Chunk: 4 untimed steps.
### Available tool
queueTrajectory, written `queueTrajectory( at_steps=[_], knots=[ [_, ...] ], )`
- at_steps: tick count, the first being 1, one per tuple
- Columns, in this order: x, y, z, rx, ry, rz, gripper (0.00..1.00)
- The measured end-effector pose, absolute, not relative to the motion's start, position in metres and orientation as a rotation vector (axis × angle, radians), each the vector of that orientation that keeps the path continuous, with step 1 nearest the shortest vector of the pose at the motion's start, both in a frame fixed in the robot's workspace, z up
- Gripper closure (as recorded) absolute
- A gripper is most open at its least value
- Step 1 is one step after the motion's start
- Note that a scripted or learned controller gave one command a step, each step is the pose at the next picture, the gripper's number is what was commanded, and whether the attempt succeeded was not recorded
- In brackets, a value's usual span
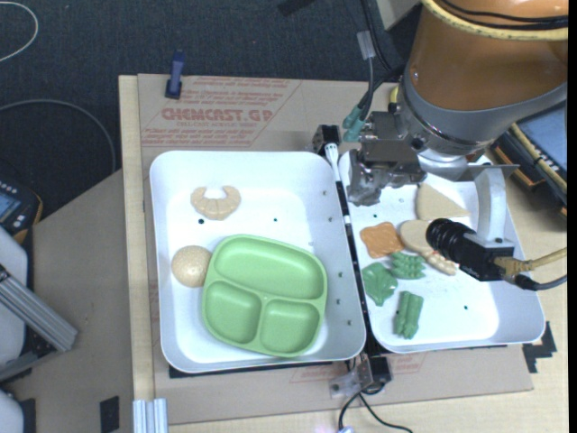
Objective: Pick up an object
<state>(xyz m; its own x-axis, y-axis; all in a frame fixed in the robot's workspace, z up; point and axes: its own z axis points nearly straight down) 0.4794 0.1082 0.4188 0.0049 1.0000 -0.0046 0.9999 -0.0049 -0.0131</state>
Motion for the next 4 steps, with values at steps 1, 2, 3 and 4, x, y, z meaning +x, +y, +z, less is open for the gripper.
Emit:
queueTrajectory(
  at_steps=[1, 2, 3, 4],
  knots=[
    [0.481, 0.110, 0.436, -2.223, -2.224, -0.005, 1.00],
    [0.492, 0.198, 0.541, -2.213, -2.236, -0.023, 1.00],
    [0.477, 0.226, 0.403, -2.212, -2.222, 0.024, 1.00],
    [0.479, 0.224, 0.544, -2.223, -2.228, -0.028, 1.00]
  ],
)
